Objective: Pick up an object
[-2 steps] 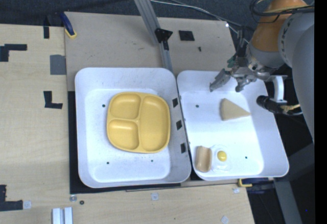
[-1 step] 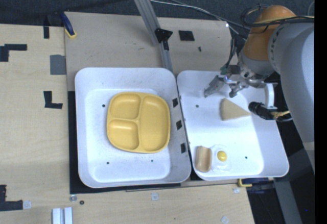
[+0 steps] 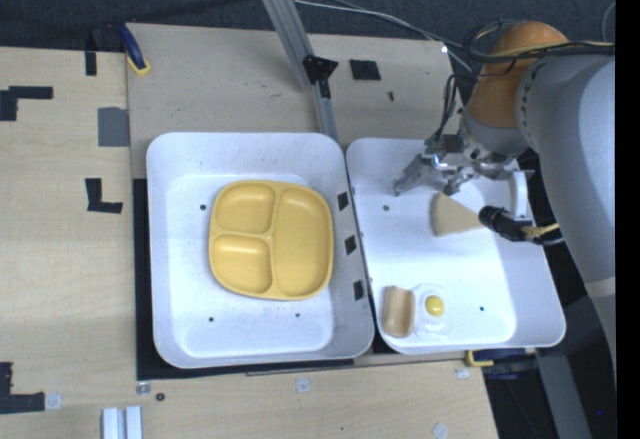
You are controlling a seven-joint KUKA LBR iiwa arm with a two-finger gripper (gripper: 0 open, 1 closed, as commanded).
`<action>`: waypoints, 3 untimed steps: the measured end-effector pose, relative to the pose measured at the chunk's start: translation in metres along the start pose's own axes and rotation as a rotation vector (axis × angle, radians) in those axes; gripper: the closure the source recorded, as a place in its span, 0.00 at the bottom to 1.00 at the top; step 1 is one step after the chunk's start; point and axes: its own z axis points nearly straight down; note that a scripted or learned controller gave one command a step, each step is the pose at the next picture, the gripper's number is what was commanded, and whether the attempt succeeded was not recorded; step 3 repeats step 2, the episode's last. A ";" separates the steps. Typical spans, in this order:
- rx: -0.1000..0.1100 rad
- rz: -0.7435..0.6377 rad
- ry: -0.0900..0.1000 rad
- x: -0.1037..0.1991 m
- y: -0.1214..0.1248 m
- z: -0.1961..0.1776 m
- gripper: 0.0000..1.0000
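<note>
Pincer spread wide, holding nothing, poised at 11 o'clock of the tan wedge in the right bin, evidently lining up. Yellow plate occupies the left bin.

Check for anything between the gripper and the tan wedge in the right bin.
Nothing visible stands between them. The gripper hangs just above and left of the wedge over bare bin floor; the other items lie nearer the front rim.
</note>
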 end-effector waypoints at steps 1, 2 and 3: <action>-0.005 -0.002 -0.003 0.000 0.001 -0.013 1.00; -0.005 0.001 0.002 0.002 0.005 -0.076 1.00; -0.005 0.001 0.002 0.002 0.005 -0.076 1.00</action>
